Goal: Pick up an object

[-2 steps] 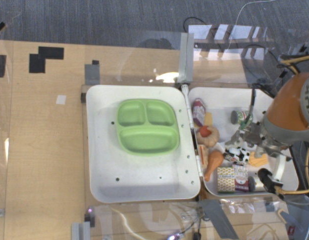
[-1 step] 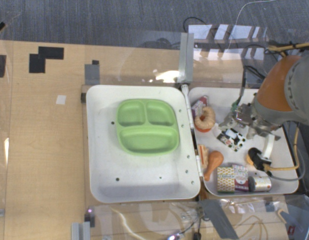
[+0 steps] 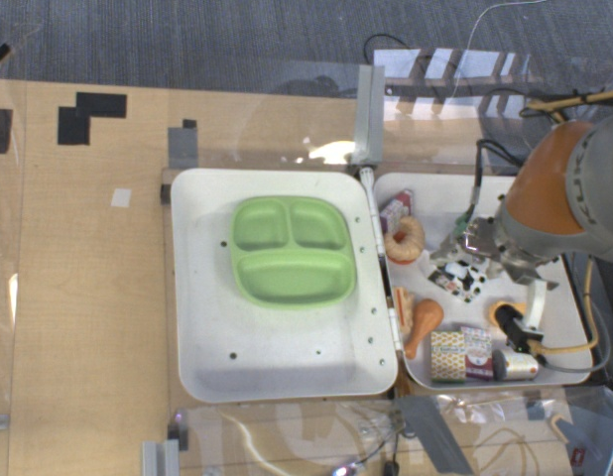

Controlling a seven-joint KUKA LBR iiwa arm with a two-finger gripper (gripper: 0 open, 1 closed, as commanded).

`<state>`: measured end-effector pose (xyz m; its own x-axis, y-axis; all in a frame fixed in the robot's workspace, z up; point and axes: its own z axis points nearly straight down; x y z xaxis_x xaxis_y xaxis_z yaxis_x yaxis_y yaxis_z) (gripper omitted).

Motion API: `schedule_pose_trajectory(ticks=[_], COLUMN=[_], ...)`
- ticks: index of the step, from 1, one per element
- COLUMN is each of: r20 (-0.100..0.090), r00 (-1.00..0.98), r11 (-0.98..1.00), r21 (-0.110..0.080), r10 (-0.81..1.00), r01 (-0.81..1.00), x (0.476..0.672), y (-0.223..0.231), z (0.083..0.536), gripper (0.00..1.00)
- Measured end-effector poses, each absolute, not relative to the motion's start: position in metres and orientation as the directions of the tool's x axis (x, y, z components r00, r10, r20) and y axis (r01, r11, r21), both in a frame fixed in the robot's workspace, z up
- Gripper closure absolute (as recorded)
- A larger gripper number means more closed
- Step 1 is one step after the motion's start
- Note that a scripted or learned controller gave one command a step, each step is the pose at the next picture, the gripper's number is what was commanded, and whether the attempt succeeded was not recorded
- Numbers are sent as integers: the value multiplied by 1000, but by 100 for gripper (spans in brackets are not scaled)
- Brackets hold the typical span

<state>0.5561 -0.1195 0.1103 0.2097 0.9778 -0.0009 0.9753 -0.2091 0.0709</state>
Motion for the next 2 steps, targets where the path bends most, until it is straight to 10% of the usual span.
schedule_pose_trajectory(ticks=[1, 2], r20=[-9, -5], r00=[-96, 43], r11=[97, -43], r21=[58, 43], r10=[995, 999], r01=[994, 998], x=[568, 654], y=[-161, -191], z=[111, 108], gripper=[0, 0])
